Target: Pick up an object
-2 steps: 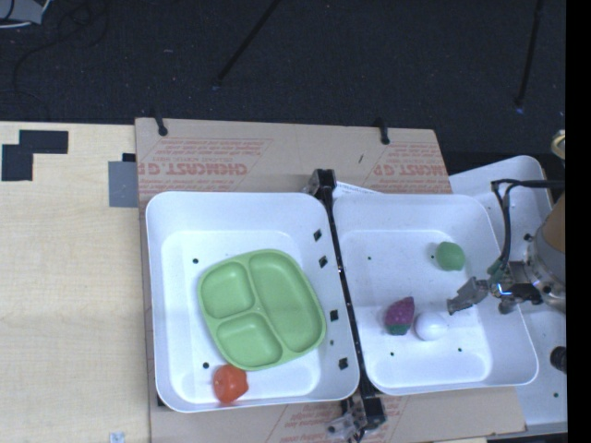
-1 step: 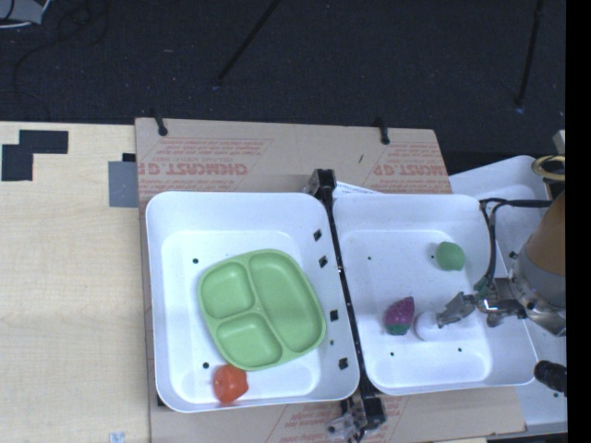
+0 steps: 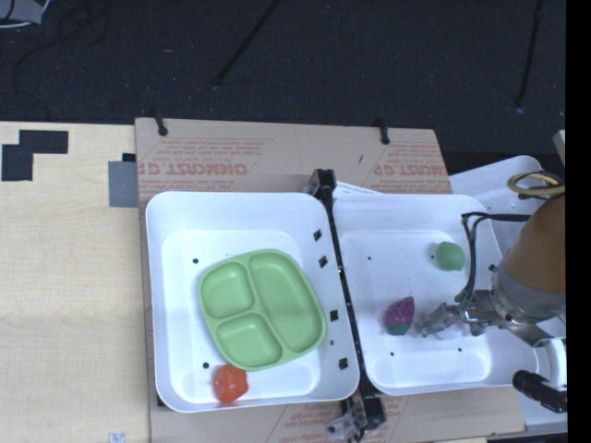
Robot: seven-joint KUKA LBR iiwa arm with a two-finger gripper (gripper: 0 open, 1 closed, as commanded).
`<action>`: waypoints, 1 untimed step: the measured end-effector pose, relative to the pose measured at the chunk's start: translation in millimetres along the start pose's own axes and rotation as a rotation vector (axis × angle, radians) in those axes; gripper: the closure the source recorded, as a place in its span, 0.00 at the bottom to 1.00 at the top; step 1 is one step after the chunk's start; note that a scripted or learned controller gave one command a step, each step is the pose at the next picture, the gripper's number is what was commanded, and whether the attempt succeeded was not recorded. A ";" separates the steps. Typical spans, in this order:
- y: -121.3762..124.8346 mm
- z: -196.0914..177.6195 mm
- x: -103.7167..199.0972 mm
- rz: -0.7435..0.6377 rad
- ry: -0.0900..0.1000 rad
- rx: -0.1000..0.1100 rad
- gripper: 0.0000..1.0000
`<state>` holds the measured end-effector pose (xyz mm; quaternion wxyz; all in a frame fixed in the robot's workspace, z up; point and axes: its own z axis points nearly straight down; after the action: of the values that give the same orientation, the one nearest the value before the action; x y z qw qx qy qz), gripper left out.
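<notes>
Gripper (image 3: pixel 441 319) sits low in the right bin (image 3: pixel 406 381), at right of centre of the frame, metal fingers pointing left toward the purple object (image 3: pixel 400 315). Two fingers look slightly spread, tips apart, nothing between them. Tips near the purple object but not touching it; small gap of white bin floor shows between. Blur makes exact opening hard to read.

Purple object: small, rounded lump, magenta-purple with a greenish bottom edge, bumpy-looking, possibly a toy fruit. It lies on the right bin's floor, left of the gripper.

Green ball (image 3: pixel 450 256): small, round, pale green, matte, in the upper right part of the same bin, well apart from the gripper tips.

Arm (image 3: pixel 543 257) enters from the right edge, orange band above grey wrist, black cable looping beside it over the bin's right side.

Left bin (image 3: pixel 166 247): shallow white plastic, rounded corners, glossy. Holds a light green divided plate (image 3: pixel 262 309), three compartments, rounded-square shape, tilted diagonally, smooth plastic. Orange-red object (image 3: pixel 230 383), small, lumpy, lies just beside the plate's lower left corner, near the bin's bottom wall.

Black clips run along the divider between the two bins. Bins rest on a brown cardboard sheet (image 3: pixel 277 160) with red printed text, on a pale wooden bench (image 3: pixel 65 293). Dark floor across the top of the frame.
</notes>
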<state>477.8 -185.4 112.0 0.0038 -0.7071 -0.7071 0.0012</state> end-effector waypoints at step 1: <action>0.4 24.9 0.7 0.001 -0.003 -0.005 0.00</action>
<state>478.0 -184.6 87.2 0.0010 -0.7075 -0.7067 0.0004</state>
